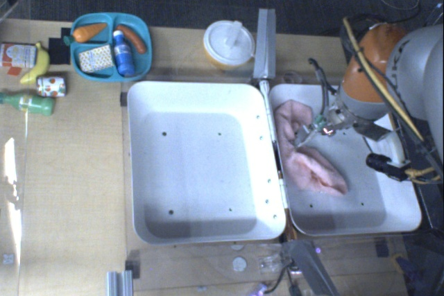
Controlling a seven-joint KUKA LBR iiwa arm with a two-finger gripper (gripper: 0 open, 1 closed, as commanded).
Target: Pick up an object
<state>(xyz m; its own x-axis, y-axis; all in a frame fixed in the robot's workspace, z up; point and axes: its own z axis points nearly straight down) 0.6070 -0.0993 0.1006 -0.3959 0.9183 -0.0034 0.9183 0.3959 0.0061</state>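
Note:
A crumpled pink cloth [309, 159] lies in the right bin [368, 211], stretched from the bin's upper left corner toward its middle. My gripper [310, 133] reaches in from the right and sits low over the cloth's middle, its tips at the fabric. The grey arm with its orange band [364, 73] hangs above the bin's right half. Whether any fabric is between the fingers is not clear.
The left bin [201, 156] lies beside the right one, with a metal divider [264, 45] at the back between them. A lidded cup [229, 44] stands behind the bins. A blue tray [111, 46] of toy food and small items sit at the far left.

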